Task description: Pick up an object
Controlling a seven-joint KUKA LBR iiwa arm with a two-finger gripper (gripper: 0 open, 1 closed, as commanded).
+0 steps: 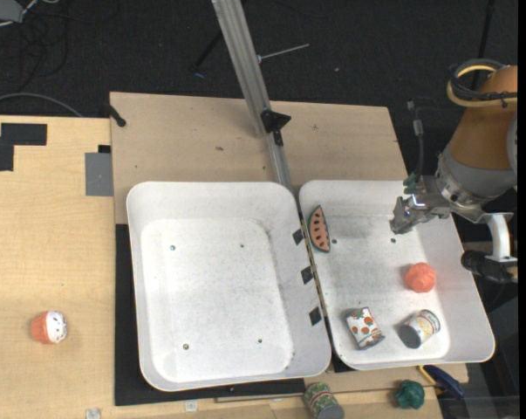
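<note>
Reaching in over the right bin, nothing picked yet.

My claw point(405, 215) hangs over the upper part of the right bin point(472, 343), with my arm point(481, 147) coming in from the right and bent down at the wrist; whether the claw is spread or closed, I cannot tell. The red ball point(420, 277) lies nearest, just below me; the can point(419, 328) and the spotted box point(364, 327) sit lower in the bin, and the melon slice point(319, 229) leans by the left wall. As I judge it, I next need to settle on one target, likely the ball, centre over it and descend.
</note>
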